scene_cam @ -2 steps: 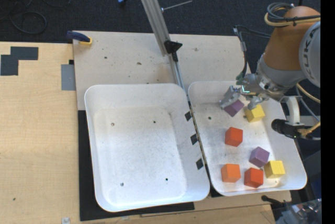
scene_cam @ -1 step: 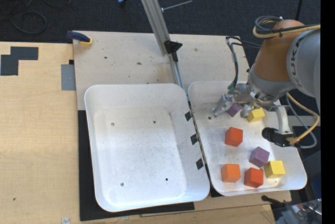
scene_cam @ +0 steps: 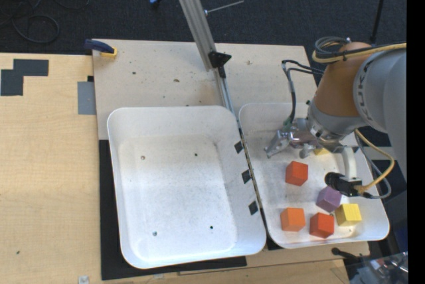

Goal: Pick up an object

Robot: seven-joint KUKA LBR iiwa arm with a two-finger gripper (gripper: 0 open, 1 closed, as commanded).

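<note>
Blocks sit scattered in the right bin (scene_cam: 265, 118) as the grey arm (scene_cam: 372, 87), with its orange band (scene_cam: 335, 87), reaches in from the right. A red-orange cube (scene_cam: 297, 174) lies just below the arm's metal pincer (scene_cam: 284, 141), apart from it. Nearer the bin's front edge, an orange cube (scene_cam: 293, 219) and a red cube (scene_cam: 322, 225) rest close together, with a yellow cube (scene_cam: 349, 213) to their right and a purple cube (scene_cam: 329, 198) just above them. Whether the pincer is spread or clenched cannot be told at this slant; nothing shows between its tips. The left bin (scene_cam: 126, 127) stands beside the right one on the counter (scene_cam: 153, 73). A slanted aluminium bar (scene_cam: 194, 14) rises behind the bins, and black cables (scene_cam: 292, 87) hang by the wrist.
</note>
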